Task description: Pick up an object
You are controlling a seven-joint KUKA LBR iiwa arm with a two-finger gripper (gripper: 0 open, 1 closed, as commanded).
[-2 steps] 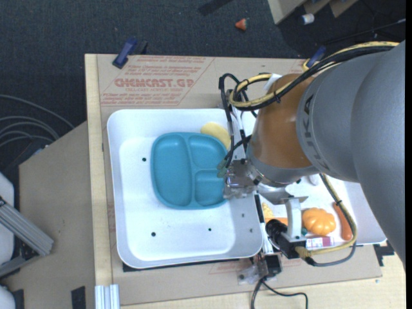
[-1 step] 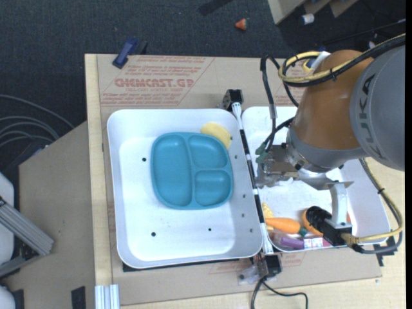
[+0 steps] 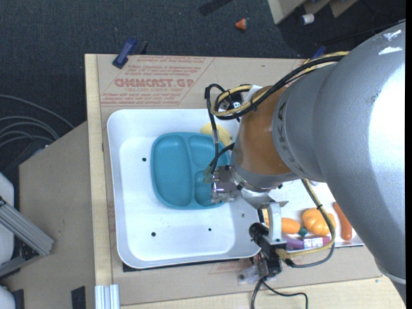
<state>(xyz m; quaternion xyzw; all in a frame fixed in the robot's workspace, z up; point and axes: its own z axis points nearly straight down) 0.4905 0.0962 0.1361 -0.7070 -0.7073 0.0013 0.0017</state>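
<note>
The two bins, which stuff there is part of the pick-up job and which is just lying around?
Part of the job:
- blue divided tray in the left bin
- yellow object at the tray's far edge
- orange objects in the right bin
- gripper, low over the tray's right edge

Lying about:
- blue object by the board's far corner
- small orange object on the carpet
- grey cables

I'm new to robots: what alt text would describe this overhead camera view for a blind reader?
A grey robot arm with an orange band reaches from the right over a blue divided tray lying in the left white bin. A yellow object peeks out behind the tray; orange toys lie in the right bin.
</note>
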